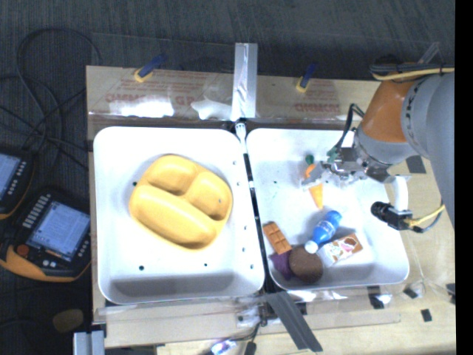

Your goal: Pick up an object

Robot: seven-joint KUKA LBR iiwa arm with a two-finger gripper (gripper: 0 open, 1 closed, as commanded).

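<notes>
Claw [336, 161] hangs low over the upper part of the right bin [384, 268], at the end of the grey arm [425, 120] with its orange band; whether it is open or closed cannot be told. A small orange carrot-like piece [310, 171] lies just left of it, an orange cone [317, 194] below. Further down lie a blue bottle [324, 231], a small carton [341, 248], a brown waffle bar [276, 237] and a dark brown lump [304, 264] partly hiding something purple. The left bin [111, 265] holds a big yellow bread-like toy [181, 200]. The surface [103, 87] is pale wood; handheld controllers [44, 231] lie on dark carpet at left, cut off.
</notes>
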